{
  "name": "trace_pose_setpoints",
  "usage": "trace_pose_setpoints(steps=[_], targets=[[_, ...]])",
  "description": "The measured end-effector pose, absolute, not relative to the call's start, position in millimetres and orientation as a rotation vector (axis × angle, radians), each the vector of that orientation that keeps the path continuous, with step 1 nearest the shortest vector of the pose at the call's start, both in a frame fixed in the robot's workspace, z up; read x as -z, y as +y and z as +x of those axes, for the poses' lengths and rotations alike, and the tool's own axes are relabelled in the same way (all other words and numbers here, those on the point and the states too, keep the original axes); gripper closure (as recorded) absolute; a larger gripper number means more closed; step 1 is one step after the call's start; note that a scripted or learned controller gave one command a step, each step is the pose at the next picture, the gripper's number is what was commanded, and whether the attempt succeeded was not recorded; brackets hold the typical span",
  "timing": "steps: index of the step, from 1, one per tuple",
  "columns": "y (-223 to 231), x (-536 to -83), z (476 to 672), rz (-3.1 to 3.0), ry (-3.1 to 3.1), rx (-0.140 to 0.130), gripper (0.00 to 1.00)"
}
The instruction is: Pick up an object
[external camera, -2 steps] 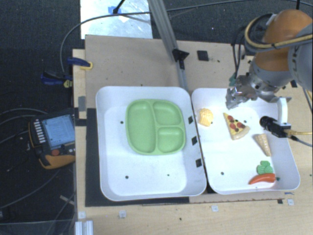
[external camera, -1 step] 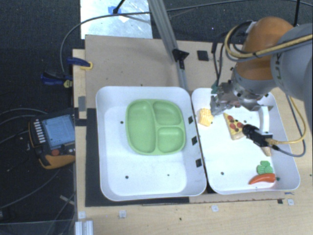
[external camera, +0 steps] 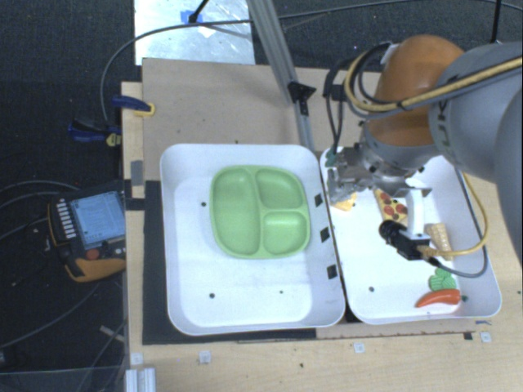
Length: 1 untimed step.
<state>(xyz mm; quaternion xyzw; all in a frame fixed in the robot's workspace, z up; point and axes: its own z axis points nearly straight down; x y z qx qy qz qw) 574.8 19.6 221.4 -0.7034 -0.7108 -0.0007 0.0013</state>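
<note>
My gripper (external camera: pixel 337 182) hangs low over the upper left corner of the right bin (external camera: pixel 368 300), close to the wall between the two bins. A small yellow wedge (external camera: pixel 346 204) lies just below it, partly covered by the gripper. To its right lies a toy pizza slice (external camera: pixel 393 207) with red dots. A tan cone-shaped toy (external camera: pixel 439 236) sits farther right. An orange carrot (external camera: pixel 439 299) with a green top (external camera: pixel 442 280) rests in the bin's lower right corner. The grey arm with its orange band (external camera: pixel 413 76) hides the upper part of this bin.
The left bin (external camera: pixel 245 300) holds a green divided plate (external camera: pixel 260 211) in its upper half. A metal pole (external camera: pixel 278 47) slants down to the bench behind the bins. Cables and a blue-screened device (external camera: pixel 94 219) lie off the bench to the left.
</note>
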Motion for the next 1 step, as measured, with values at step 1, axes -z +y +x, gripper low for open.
trace_pose_setpoints(steps=[1], targets=[[62.7,-212.5,546.2,-2.210,-2.229,-0.001,1.00]])
